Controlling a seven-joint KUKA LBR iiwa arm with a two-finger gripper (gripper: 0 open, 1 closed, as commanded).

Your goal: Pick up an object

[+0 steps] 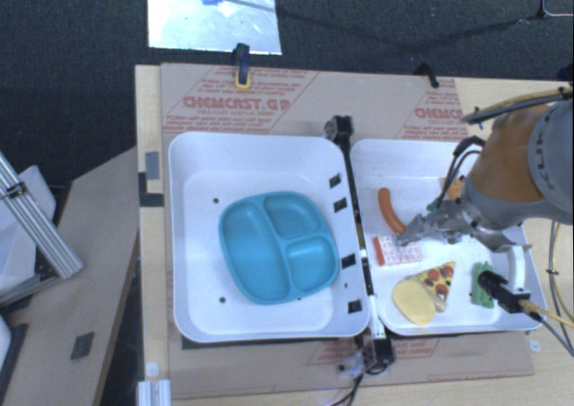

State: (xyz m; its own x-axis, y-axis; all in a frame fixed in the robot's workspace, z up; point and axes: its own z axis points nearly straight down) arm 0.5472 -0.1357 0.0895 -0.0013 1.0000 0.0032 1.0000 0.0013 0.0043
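Observation:
My gripper [414, 232] hangs low in the right bin [408, 158], its tip just right of an orange sausage [388, 209] and right above a red and white packet [397, 252]. A pizza slice [439, 280] lies to the lower right of the packet, with a yellow round piece [413, 302] beside it near the bin's front wall. A green item [485, 286] sits at the right, partly under the arm. I see nothing between the gripper and these things that shows a hold.
The left bin [202, 171] holds a blue divided plate [276, 246]. A black clip strip [350, 216] runs along the wall between the two bins. The grey arm with its orange band [507, 158] covers the right bin's right side.

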